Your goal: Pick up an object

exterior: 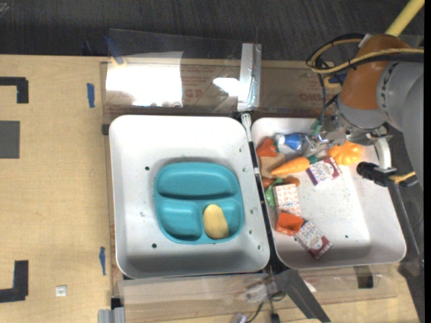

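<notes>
My gripper [328,136] hangs low over the far side of the right bin [357,231], under the grey wrist with its orange band [363,86]. Just left of it lies a blue and white bottle [293,140]. An orange carrot [291,165] sits in front of it, and an orange toy [347,153] lies to its right. A small maroon carton [322,171] rests just below the gripper. Nothing shows plainly between the gripper's tips.
The right bin also holds a red and white carton [286,197], an orange block [289,222], another carton [313,239] and a green piece [269,195]. The left bin [135,180] holds a teal divided tray [195,184] with a yellow potato [215,221] in it.
</notes>
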